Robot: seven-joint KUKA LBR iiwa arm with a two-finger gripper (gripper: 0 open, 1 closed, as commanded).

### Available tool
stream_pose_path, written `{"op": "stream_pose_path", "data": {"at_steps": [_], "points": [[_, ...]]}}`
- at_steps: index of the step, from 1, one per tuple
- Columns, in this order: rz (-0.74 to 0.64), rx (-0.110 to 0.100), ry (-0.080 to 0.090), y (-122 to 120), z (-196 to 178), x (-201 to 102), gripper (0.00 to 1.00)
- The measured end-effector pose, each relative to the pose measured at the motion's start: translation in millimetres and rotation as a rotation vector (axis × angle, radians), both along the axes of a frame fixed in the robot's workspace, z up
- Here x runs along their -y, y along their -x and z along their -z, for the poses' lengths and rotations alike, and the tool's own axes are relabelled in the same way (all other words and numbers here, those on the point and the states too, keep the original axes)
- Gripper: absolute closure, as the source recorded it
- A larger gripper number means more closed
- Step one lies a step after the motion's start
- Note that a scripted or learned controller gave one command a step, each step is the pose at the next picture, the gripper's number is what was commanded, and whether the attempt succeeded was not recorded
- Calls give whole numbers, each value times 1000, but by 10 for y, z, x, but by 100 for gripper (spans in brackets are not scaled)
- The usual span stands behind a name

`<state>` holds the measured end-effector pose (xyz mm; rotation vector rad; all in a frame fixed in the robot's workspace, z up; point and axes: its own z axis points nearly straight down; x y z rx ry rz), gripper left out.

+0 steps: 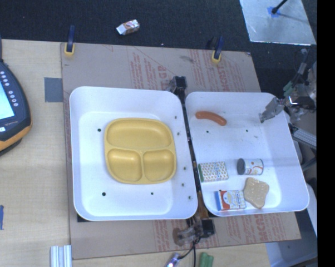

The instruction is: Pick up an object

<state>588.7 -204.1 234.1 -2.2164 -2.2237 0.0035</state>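
Note:
The right bin [279,149] holds a reddish sausage [211,117] near its far left. A small green-patterned box [213,171] and a little can on its side [250,166] lie nearer the front. Closest to the front rim are a white and blue carton [230,199] and a tan slice of bread [256,192]. My gripper [272,110] hangs over the bin's far right corner, reaching in from the right edge. It is well apart from every object, with the sausage about a hand's width to its left.
The left bin [89,199] carries a yellow divided plate [139,150]. An orange and grey pendant [6,107] lies on the bench at the far left. Clamps [70,44] pin the cardboard under the bins, and a wrapped scrap [128,27] lies on the dark floor behind.

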Motion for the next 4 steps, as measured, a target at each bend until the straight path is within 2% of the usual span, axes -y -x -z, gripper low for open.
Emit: {"op": "stream_pose_path", "data": {"at_steps": [1,2,3,4], "points": [[-2,-2,0,643,1026,-225,0],[-3,17,9,688,1376,-511,0],[-7,16,11,687,1278,-500,100],[-5,6,3,177,1404,-847,100]]}}
